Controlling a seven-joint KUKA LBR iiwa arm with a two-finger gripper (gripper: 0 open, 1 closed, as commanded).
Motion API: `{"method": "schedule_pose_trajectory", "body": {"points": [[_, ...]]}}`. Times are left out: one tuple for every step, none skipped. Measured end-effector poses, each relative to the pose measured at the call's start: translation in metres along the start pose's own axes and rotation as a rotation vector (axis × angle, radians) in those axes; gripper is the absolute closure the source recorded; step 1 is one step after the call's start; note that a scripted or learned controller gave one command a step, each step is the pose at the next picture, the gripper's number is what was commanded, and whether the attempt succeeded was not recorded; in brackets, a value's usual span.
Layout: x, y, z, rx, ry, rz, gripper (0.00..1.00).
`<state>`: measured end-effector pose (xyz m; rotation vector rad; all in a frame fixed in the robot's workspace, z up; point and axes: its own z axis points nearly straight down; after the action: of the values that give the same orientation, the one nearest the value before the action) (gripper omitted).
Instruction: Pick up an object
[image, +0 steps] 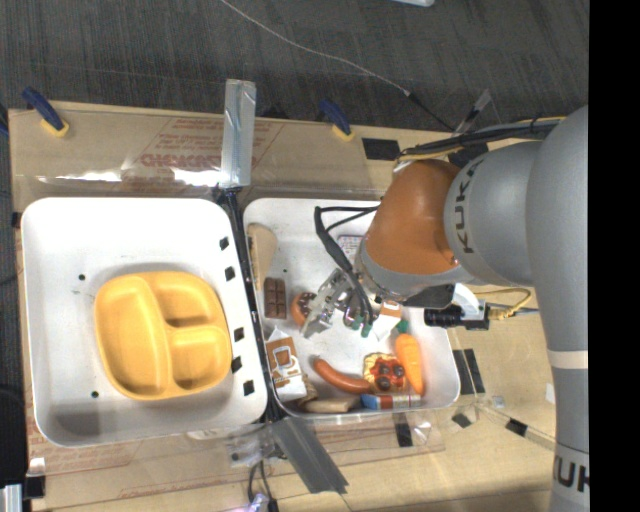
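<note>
My gripper (325, 308) hangs low in the right bin (300, 215), near its centre; I cannot tell whether it grips anything. The bare floor at twelve o'clock of it gives the most room. The toys crowd the wall at six o'clock: a sausage (342, 376), a carrot (410, 362) at four o'clock, and a chocolate bar (275, 295) at nine o'clock by the divider. The left bin (60, 230) holds one yellow divided tray (160, 332), with free floor all around it.
</note>
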<state>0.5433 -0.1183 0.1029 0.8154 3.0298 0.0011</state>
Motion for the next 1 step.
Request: {"method": "schedule_pose_trajectory", "body": {"points": [[-0.0204,0.0516,-0.0927,-0.002,-0.003,0.047,1.0]]}}
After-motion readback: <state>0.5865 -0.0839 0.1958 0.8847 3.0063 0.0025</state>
